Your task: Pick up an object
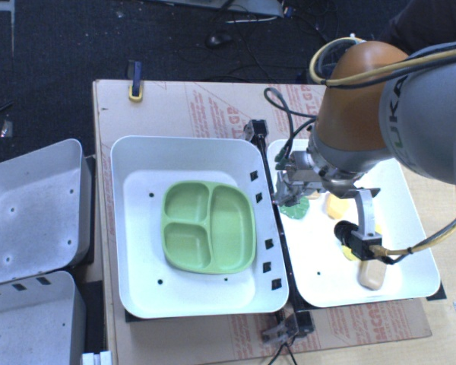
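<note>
Reaching low over the right bin, the gripper hung above a green object by the divider, probably lining up a grab, its grip state unreadable

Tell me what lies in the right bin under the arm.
In the right bin: a green object by the hand, yellow pieces, and a tan object. The arm covers the bin's far part.

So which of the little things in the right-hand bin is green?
The small green piece by that bin's left wall, just under the gripper. The others nearby are yellow and tan.
</note>
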